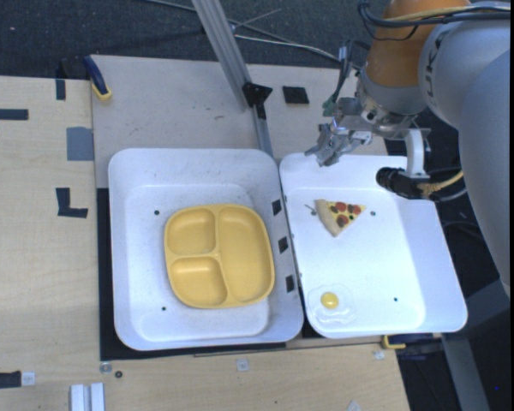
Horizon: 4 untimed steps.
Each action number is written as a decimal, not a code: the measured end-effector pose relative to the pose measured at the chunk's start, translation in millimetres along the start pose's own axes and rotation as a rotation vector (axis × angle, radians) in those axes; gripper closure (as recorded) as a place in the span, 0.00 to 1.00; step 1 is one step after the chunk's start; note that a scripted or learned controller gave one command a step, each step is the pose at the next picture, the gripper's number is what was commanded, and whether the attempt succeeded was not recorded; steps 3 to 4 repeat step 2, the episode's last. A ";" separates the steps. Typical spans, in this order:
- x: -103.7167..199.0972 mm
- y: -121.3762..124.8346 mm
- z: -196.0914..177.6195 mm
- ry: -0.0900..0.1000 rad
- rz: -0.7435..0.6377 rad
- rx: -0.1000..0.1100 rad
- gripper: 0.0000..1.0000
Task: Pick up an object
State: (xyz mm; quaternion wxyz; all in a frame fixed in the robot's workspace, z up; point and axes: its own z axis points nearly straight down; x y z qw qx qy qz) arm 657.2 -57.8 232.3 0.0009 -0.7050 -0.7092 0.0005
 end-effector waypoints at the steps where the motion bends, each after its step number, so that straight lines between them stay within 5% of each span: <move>1: 56.8 2.8 -7.3 0.001 -0.001 -0.002 1.00; 2: 116.7 -4.3 -3.7 0.000 -0.001 0.001 1.00; 4: 116.7 -4.3 -3.7 0.000 -0.001 0.001 1.00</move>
